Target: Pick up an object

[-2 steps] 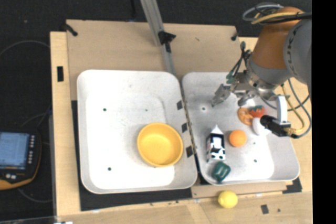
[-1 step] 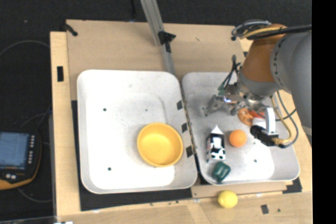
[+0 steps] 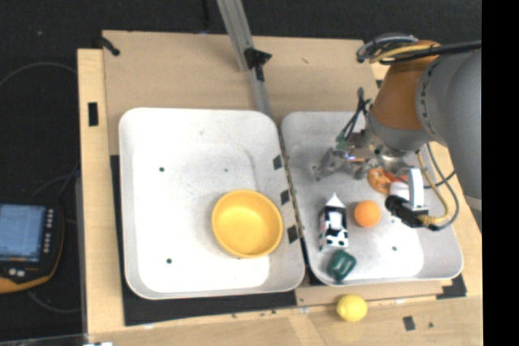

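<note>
From the camera view above the bench, the arm (image 3: 418, 101) leans in over the right bin (image 3: 442, 255), its wrist low above the bin's far half, and the gripper (image 3: 357, 160) sits in a tangle of metal parts and cables there; whether its fingers are parted or closed cannot be told, and nothing is plainly seen between them. Taking the right bin as the landmark, the likely candidates for picking lie in its near half: a black-and-white cow-patterned carton (image 3: 332, 225) near the bin's left wall, an orange ball (image 3: 367, 213) just beside it toward the bin's middle, and a dark green object (image 3: 340, 264) at the bin's near left corner. The carton is the only one with a clear long axis; it seems to run from the near rim toward the far rim, its white top end pointing away toward the gripper, though whether it stands or lies flat is hard to judge at this slant. The ball has no axis to speak of. The gripper hovers beyond all three, probably because the program is searching that stretch of the bin. Just left of the right bin, a yellow bowl (image 3: 246, 223) rests mouth-up in the left bin (image 3: 162, 142), and a yellow lemon-like object (image 3: 351, 308) lies on the bench just outside the right bin's near rim.
</note>
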Motion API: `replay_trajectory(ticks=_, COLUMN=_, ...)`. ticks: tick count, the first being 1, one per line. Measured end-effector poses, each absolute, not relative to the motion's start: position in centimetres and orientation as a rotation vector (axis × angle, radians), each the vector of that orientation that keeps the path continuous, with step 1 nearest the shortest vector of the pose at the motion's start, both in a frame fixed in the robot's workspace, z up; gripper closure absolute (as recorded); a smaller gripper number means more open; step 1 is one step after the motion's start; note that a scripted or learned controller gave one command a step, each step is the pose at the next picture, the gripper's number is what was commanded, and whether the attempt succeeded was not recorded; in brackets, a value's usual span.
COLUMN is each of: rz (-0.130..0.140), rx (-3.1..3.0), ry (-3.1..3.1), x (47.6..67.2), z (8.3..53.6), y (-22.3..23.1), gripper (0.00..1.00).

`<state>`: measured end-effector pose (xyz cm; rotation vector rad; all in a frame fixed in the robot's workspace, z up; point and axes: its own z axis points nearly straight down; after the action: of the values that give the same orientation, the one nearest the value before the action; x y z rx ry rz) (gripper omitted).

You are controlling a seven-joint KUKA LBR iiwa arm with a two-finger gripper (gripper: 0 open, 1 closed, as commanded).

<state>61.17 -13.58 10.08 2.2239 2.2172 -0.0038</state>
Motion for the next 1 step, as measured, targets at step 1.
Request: replay_trajectory(ticks=1, rz=0.002, rx=2.227, ry=2.212, x=61.27, z=11.24, y=-13.63, gripper=1.00)
